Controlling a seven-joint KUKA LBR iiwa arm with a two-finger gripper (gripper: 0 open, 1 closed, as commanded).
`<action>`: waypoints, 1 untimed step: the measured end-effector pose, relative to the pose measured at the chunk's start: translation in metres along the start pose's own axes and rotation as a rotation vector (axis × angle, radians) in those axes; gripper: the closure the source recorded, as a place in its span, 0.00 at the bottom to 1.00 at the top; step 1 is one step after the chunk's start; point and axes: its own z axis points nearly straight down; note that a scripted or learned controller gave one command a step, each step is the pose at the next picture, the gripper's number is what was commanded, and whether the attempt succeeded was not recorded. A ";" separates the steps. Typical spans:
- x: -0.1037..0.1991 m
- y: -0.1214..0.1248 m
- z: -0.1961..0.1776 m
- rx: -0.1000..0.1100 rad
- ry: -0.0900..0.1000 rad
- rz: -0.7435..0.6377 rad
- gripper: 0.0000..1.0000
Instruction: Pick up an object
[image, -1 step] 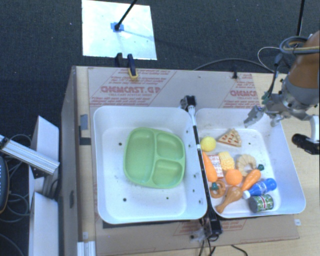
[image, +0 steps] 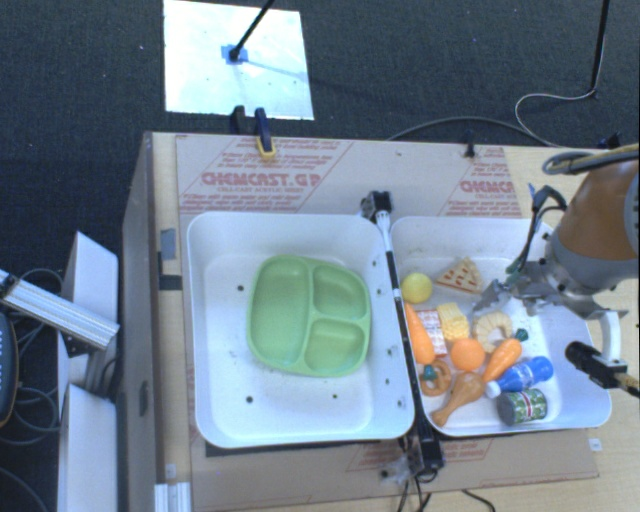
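The toys lie heaped in the right bin, lower right of the frame: a yellow ball, a pizza slice, a pale ring, an orange ball, two carrots, a drumstick, a blue bottle and a green can. The gripper hangs at the right edge of the heap, just above the pale ring; nothing sits between its fingers, and how far the jaws stand apart I cannot tell. The left bin holds a green divided tray.
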 end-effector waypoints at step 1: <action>-0.004 -0.046 0.036 -0.002 -0.001 0.001 0.00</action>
